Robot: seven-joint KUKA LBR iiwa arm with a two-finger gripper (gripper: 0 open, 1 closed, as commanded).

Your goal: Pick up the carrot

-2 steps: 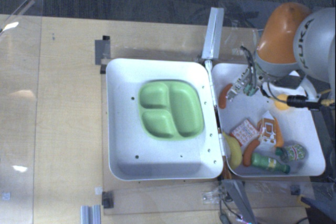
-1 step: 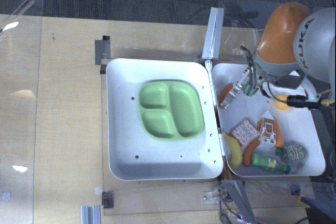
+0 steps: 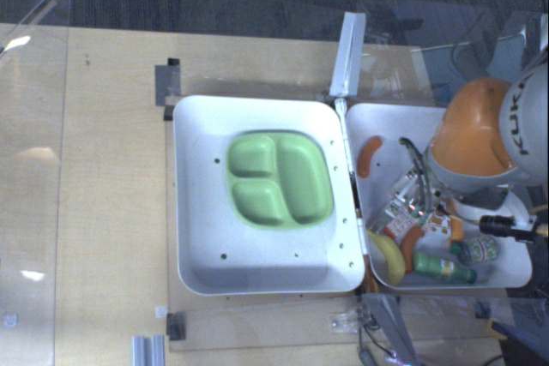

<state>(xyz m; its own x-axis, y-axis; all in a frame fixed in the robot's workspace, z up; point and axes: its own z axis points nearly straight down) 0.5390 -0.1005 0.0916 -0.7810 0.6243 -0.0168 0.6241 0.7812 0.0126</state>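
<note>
The right bin (image 3: 515, 274) holds the task's clutter. A curved orange-red piece (image 3: 369, 156) lies alone near that bin's left wall. A second orange-red piece (image 3: 411, 237) and a small orange bit (image 3: 453, 227) lie in the pile at the bin's front. I cannot tell which of these is the carrot. My gripper (image 3: 410, 200) hangs low in the bin, just above the pile and right of the lone curved piece. The arm's orange band (image 3: 472, 129) covers the bin's back right part.
A yellow banana (image 3: 388, 257), a green bottle (image 3: 443, 267) on its side and a green can (image 3: 477, 250) crowd the right bin's front. The left bin (image 3: 197, 261) bears a green divided plate (image 3: 280, 178). A metal post (image 3: 347, 56) stands behind the bins' shared wall.
</note>
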